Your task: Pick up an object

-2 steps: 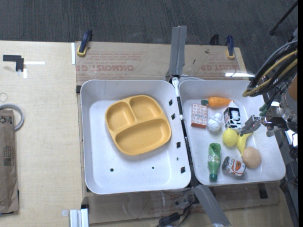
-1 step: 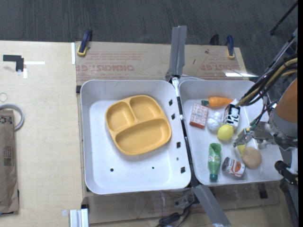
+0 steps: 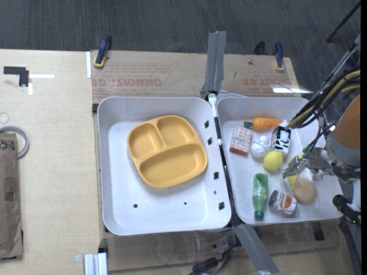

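Dark grey carpeted floor [image 3: 172, 10] runs along the top; a pale wooden tabletop [image 3: 51, 153] fills the left side; a cardboard sheet [image 3: 155, 76] lies behind the bins, held by two blue clamps [image 3: 103, 50]; light is even.

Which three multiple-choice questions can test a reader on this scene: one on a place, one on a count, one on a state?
1. Where does the yellow divided plate lie?
A. left bin
B. right bin
C. on the cardboard

2. How many compartments has the plate?
A. two
B. three
C. five

3. How is the green bottle positioned?
A. standing upright
B. lying on its side
C. on the plate

Answers:
1 A: the plate rests on the left bin's floor.
2 B: two small compartments and one large.
3 B: its whole length lies along the right bin's floor.
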Tool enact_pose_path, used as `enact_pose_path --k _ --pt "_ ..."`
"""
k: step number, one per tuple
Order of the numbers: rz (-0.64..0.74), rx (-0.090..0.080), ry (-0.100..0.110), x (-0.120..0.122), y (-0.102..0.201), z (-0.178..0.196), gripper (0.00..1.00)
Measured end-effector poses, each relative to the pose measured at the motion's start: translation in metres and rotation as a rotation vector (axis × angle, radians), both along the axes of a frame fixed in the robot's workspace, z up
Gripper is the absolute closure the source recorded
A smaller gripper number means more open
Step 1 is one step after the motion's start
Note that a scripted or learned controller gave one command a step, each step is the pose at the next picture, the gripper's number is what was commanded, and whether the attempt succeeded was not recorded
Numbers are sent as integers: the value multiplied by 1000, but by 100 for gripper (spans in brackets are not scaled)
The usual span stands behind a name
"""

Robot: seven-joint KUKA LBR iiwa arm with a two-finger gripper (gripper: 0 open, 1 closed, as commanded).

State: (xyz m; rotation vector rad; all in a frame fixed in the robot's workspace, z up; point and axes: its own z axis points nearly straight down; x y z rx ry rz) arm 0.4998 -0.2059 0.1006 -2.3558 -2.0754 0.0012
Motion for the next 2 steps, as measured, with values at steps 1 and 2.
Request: enact_pose_path --k 1,2 --pt "117 -2 -1 32 1 -9 0" --pt "116 -2 -1 32 0 -1 100"
